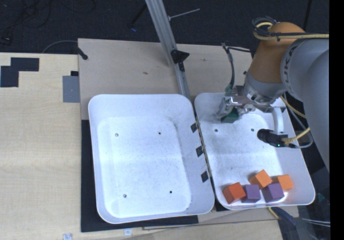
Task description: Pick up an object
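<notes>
dark floor with loose cables lay behind the table [123,66], and a slanted aluminium rail [161,23] ran down toward the seam between the two white bins. the left bin [102,110] sat beside the right bin [215,104], their inner rims touching where small black clips joined them.

i judged the task barely begun. my gripper [232,110] hung low over the far end of the right bin, near its upper left corner, and something small and dark green [231,117] showed at its tip. i could not tell whether that was an object in my grasp or part of my own hardware, nor whether the gripper was spread or pressed together, so i would not have claimed a hold. nothing appeared lifted clear of the bin.

the likely things to pick lay well apart from me, at the near end of the right bin: an orange block [233,192], a purple block [252,192], another orange block [263,178], a second purple block [273,191] and a third orange block [285,182], all huddled close together, several touching. by my reckoning the reach, the grasp and the lift were all left to do.

my wrist and its orange band [271,56] hid the bin's far right corner, and a black fitting with cable [271,137] covered part of the right wall. the tip itself was too small and shadowed to read.
</notes>
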`<state>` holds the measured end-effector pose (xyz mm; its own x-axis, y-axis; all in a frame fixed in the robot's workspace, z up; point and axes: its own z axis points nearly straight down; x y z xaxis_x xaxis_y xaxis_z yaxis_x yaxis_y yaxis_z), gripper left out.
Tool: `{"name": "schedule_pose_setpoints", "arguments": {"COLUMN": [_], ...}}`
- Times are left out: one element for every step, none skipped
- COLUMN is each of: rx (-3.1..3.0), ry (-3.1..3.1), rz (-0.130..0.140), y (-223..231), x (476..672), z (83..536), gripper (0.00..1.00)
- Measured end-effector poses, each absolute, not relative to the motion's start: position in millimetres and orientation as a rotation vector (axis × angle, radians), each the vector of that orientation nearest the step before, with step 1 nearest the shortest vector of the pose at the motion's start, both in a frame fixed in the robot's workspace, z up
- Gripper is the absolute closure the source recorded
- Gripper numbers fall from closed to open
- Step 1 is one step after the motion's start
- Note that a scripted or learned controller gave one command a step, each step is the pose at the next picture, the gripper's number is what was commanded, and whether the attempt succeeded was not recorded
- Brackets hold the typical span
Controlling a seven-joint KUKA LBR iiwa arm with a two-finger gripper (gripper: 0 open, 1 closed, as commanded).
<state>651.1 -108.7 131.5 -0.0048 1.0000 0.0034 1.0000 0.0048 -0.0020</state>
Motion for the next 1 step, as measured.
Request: {"name": "schedule_pose_setpoints", "arguments": {"rx": [-2.219], "ry": [-2.228], "rz": [-0.008], "y": [-38.7], "x": [642.1], "z": [279.7], "gripper": [1.0]}}
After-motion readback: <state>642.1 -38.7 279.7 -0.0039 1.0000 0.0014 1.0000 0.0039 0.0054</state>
